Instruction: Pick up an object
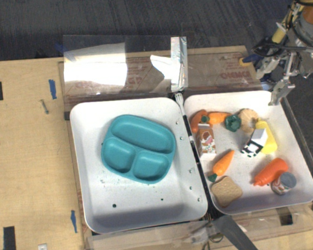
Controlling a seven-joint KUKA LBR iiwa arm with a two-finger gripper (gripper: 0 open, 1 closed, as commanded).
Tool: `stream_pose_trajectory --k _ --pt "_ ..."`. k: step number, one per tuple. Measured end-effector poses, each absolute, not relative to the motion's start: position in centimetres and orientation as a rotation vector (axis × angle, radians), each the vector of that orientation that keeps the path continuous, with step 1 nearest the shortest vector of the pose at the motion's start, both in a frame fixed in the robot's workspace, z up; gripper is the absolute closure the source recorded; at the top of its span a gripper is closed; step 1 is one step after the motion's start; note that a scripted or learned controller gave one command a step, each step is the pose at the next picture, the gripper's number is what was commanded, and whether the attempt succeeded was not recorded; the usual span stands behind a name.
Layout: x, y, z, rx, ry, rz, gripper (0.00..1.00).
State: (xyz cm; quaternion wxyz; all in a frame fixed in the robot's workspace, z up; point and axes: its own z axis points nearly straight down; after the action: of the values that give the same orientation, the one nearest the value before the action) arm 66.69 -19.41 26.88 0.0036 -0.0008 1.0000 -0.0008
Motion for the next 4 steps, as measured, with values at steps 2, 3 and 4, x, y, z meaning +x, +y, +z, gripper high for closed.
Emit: stream_pose_trajectory --k 2,3,4 --pt "59.4 -18.1 8.8 -0.21 3.125 -0.003 0.0" --pt "59.9 -18.0 10.2 -0.212 3.111 -0.008 1.0" --pt "63.9 -14.8 22.9 -0.262 3.11 -0.006 1.0"
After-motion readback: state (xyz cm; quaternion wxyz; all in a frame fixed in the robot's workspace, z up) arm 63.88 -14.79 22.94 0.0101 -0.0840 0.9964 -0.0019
